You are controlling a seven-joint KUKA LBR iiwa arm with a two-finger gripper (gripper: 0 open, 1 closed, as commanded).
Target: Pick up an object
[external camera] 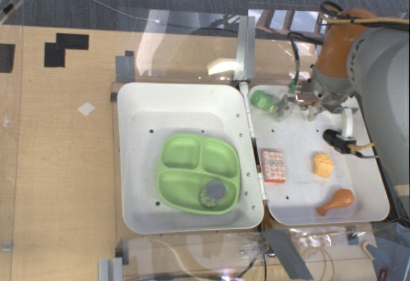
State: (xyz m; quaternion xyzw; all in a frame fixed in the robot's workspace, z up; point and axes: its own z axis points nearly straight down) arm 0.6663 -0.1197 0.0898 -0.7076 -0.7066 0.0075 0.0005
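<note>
- Green object (261,100) sits in the right bin's (359,209) upper left corner.
- Gripper (289,102) hovers just beside it; grip state, cannot tell.
- Reach step; next, close squarely on it.

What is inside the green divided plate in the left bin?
One small round grey object sits in the lower right compartment of the green divided plate. The other compartments show bare green. Whatever lies beneath the grey object is covered.
</note>
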